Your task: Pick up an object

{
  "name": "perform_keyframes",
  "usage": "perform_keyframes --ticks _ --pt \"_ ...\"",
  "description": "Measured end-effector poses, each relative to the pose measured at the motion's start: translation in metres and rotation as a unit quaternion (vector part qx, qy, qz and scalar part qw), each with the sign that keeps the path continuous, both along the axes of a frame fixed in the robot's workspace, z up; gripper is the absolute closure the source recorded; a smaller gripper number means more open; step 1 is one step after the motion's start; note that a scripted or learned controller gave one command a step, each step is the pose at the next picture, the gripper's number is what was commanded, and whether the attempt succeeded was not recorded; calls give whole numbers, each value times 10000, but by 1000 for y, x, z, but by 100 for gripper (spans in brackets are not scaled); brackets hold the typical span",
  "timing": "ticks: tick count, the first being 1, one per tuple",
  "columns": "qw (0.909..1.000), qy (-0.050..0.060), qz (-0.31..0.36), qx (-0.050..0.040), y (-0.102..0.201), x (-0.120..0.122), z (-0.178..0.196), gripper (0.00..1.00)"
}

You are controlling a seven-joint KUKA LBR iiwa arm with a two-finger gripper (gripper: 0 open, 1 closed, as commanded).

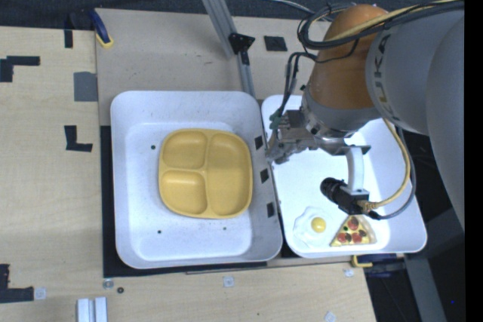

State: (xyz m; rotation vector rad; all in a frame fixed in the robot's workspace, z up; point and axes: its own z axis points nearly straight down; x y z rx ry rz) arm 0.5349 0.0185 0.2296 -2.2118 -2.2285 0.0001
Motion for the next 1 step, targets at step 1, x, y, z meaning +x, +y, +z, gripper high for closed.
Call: perform_keyframes --ticks 1 --pt "10000 4 3 0 53 -3 7 100"
